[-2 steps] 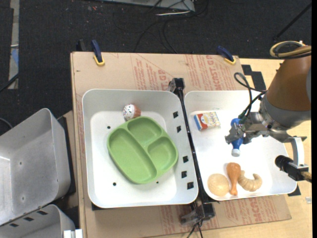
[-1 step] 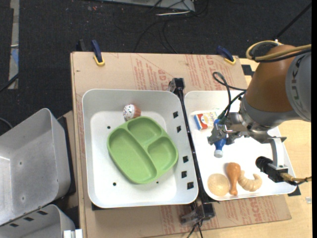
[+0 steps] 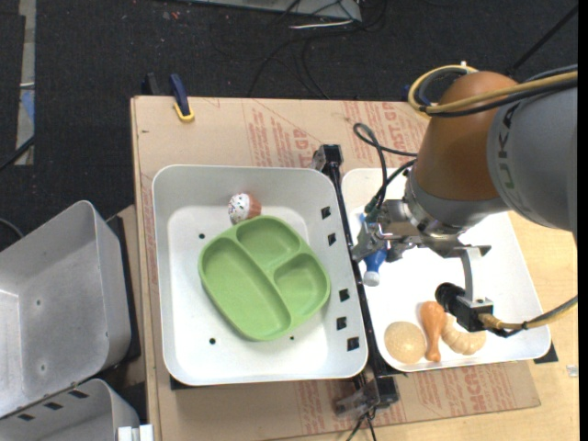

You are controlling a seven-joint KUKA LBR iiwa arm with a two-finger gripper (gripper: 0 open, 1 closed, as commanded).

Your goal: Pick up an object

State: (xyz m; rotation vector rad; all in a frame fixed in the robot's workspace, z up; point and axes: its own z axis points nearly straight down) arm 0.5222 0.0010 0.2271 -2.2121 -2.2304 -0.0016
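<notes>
My gripper (image 3: pixel 375 244) hangs over the left edge of the right bin (image 3: pixel 514 278), close to the divider between the two bins. A small blue and white object (image 3: pixel 372 267) sits directly under it; whether it is held is unclear. Near the front of that bin lie a round beige piece (image 3: pixel 403 342), an orange drumstick (image 3: pixel 432 327) and a cream-coloured piece (image 3: pixel 462 340). The left bin (image 3: pixel 175 274) holds a green divided plate (image 3: pixel 265 277), and a small white and brown ball (image 3: pixel 242 208) rests behind it.
The arm's bulky orange and grey body (image 3: pixel 469 145) covers the back of the right bin. A black cable end (image 3: pixel 464 309) dangles above the toy food. A grey tub (image 3: pixel 55 301) stands left of the bench. A clamp (image 3: pixel 182 99) grips the bench's far edge.
</notes>
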